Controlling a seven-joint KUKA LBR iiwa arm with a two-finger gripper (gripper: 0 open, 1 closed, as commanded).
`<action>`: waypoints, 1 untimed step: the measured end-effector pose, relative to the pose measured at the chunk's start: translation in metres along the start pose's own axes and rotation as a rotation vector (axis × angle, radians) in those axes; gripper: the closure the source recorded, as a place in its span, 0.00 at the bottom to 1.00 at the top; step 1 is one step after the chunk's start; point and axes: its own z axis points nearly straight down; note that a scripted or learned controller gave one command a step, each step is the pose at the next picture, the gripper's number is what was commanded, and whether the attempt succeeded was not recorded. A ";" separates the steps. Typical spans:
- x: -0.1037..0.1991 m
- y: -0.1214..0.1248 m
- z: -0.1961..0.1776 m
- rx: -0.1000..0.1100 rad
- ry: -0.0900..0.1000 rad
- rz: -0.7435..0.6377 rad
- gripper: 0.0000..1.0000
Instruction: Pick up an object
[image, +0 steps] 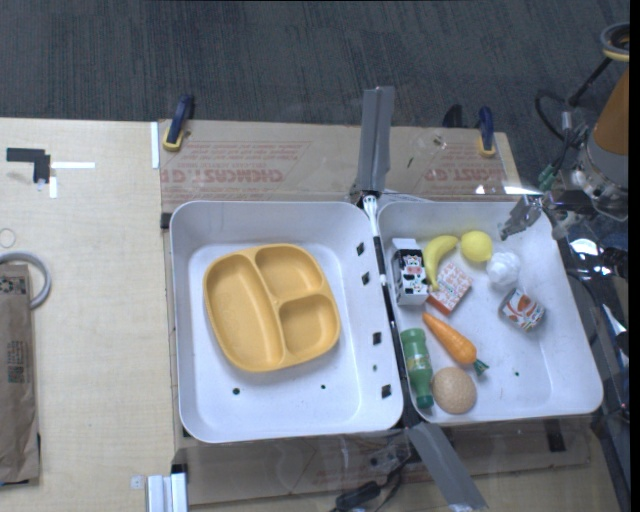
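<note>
Arm (610, 150) seen at the frame's upper right, above the right bin (560, 390).
The gripper's (520, 217) state cannot be told. A lemon (477, 246), banana (440, 248), carrot (450, 340) and can (521, 309) are found in that bin; a yellow plate (270, 305) is seen centre-left.

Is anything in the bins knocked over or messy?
A little. The can lies on its side, and the green bottle lies flat against the right bin's left wall. The yellow plate sits askew. Nothing looks spilled.
</note>
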 end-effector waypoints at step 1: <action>0.049 -0.126 0.043 0.001 0.001 -0.134 0.00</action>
